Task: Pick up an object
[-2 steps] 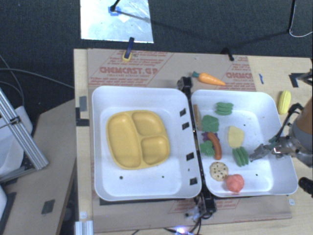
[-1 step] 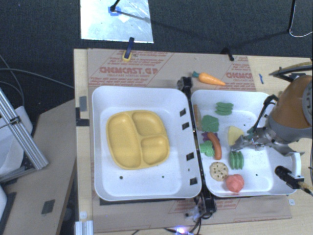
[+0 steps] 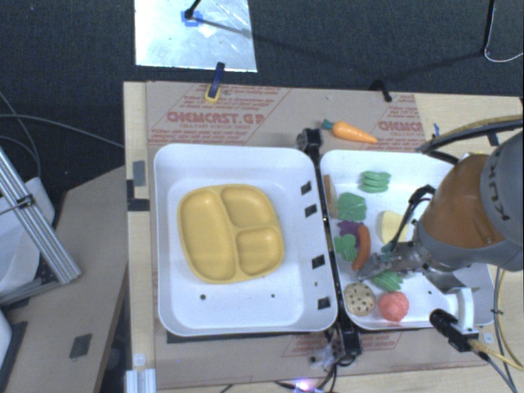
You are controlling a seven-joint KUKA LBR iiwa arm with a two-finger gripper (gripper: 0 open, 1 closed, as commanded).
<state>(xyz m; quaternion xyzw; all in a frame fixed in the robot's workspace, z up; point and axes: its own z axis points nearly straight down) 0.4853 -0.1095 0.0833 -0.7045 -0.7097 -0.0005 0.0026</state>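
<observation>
The right bin (image 3: 426,164) holds several toy foods: a green ridged piece (image 3: 375,180), a green leafy piece (image 3: 352,205), a purple piece (image 3: 346,241), an orange-red sausage shape (image 3: 362,247), a yellow wedge (image 3: 391,222), a cookie (image 3: 359,299), a pink-red ball (image 3: 394,306) and a green piece (image 3: 387,281). My gripper (image 3: 378,266) reaches in from the right, low over the bin, its tip between the sausage shape and the green piece. The arm's orange band (image 3: 463,207) covers the bin's right part.
The left bin (image 3: 168,244) holds a yellow three-compartment plate (image 3: 232,232). A toy carrot (image 3: 350,131) lies on the cardboard behind the right bin. A black divider with clips (image 3: 322,219) runs between the bins. A metal sheet (image 3: 195,23) lies at the back.
</observation>
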